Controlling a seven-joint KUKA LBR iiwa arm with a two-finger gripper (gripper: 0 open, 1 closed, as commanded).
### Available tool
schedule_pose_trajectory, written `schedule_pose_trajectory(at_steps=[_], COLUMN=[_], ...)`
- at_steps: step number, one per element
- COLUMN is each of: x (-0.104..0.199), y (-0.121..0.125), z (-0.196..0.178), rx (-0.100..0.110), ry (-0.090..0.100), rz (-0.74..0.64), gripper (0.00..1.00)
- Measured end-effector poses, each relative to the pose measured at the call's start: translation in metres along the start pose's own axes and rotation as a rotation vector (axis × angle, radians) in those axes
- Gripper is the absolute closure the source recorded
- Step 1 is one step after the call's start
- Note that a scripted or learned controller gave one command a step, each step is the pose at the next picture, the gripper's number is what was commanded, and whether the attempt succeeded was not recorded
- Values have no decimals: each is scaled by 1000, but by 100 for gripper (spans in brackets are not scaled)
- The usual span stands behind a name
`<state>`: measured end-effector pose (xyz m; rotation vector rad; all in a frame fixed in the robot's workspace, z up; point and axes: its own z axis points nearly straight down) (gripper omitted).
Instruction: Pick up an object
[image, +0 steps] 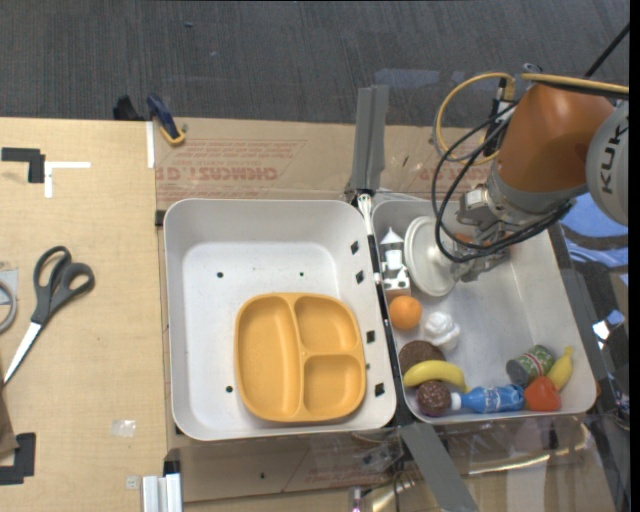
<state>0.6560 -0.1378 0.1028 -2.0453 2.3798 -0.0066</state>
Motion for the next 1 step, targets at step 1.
schedule_pose_trajectory(at_steps=[1], x=[-27], y=[32], z=[3], rx=[9], ry=[0], rz=[200], gripper=[100])
